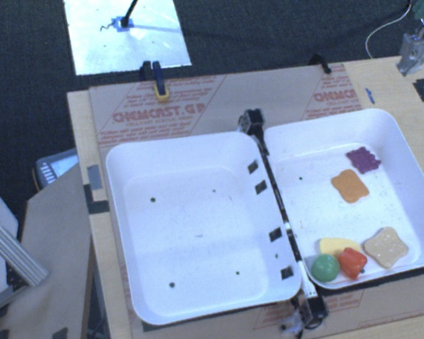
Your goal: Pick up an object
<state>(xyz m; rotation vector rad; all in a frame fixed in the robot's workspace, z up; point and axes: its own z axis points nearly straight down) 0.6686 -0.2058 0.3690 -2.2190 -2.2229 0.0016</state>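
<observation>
Two white bins (193,148) sit on a wooden bench. Toy foods lie in the right bin — the red pepper (353,261) near the front looks light, hard and smooth, so grab its middle.

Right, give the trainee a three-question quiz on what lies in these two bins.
1. True or false: all the toy food lies in the right bin.
2. Which item lies farthest from the camera? A) purple grapes B) green ball C) toast slice
3. What sits directly between the green ball and the toast slice?

Key: 1 true; 2 A; 3 the red pepper.
</observation>
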